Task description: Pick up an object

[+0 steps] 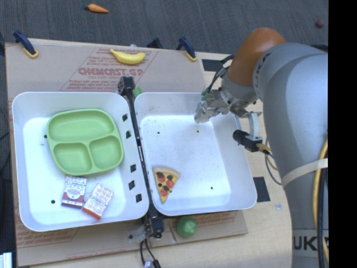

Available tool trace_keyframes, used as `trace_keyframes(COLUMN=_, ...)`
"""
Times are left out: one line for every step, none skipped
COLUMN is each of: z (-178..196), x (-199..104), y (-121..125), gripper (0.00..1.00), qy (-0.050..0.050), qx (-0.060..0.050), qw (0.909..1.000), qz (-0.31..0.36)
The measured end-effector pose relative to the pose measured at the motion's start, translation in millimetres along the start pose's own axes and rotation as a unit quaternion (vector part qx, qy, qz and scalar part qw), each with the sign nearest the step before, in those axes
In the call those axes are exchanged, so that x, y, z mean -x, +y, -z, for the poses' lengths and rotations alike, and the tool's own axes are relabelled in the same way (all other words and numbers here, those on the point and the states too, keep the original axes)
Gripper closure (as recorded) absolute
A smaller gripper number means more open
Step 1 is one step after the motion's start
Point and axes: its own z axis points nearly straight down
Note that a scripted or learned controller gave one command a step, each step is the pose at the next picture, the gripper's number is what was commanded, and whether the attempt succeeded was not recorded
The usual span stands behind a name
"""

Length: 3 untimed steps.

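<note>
My gripper (201,116) hangs over the far right part of the right bin (223,197), near its back wall, with the grey arm and orange band reaching in behind it. A toy pizza slice (165,183) lies on the right bin's floor near the front left, well away from the gripper. In the left bin (22,149) sits a green divided plate (85,140), and in front of it lie two small packets (74,191) (98,200). Nothing shows between the gripper's tips.
A toy banana (128,55) lies on the cardboard behind the bins. A green ball (187,226) rests in front of the right bin. A toy carrot (97,8) lies on the carpet far back. Clamps hold the cardboard's corners.
</note>
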Motion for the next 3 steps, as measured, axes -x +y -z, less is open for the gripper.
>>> trace_keyframes(z=-0.1, x=-0.2, y=0.0, gripper=0.0, qy=0.0, qx=0.0, qw=1.0, qz=0.0)
trace_keyframes(z=6.1, x=-73.9, y=-18.8, gripper=0.0, qy=0.0, qx=0.0, qw=1.0, qz=-0.002)
trace_keyframes(z=-16.0, x=-96.2, y=-83.7, gripper=0.0, qy=-0.001, qx=-0.001, qw=1.0, qz=-0.003)
